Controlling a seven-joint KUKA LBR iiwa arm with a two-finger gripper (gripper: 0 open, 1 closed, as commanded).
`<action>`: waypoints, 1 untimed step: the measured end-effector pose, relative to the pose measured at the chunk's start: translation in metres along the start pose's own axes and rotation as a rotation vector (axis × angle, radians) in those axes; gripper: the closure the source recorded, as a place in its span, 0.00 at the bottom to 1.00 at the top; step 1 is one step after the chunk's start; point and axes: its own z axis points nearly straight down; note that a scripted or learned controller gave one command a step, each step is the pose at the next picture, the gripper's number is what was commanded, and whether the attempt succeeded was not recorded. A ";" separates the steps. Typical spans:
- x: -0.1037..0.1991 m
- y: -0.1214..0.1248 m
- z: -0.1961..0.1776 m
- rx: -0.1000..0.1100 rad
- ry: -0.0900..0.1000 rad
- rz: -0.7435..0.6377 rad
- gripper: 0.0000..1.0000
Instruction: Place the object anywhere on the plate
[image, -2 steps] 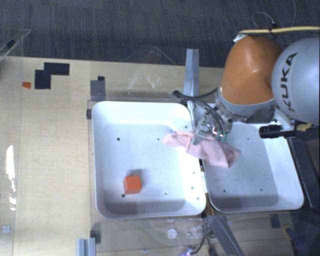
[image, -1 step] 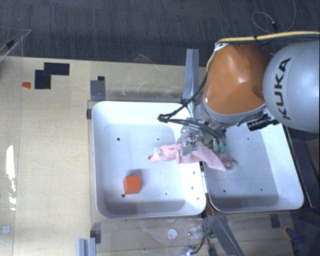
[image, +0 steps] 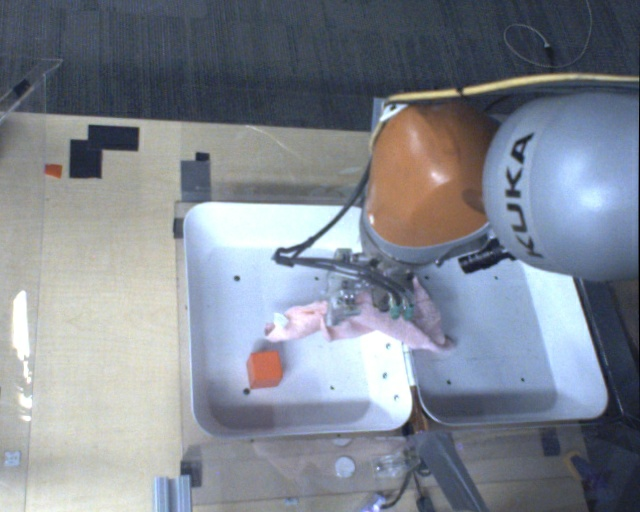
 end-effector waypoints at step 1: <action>0.000 0.000 0.000 0.000 0.000 0.000 0.00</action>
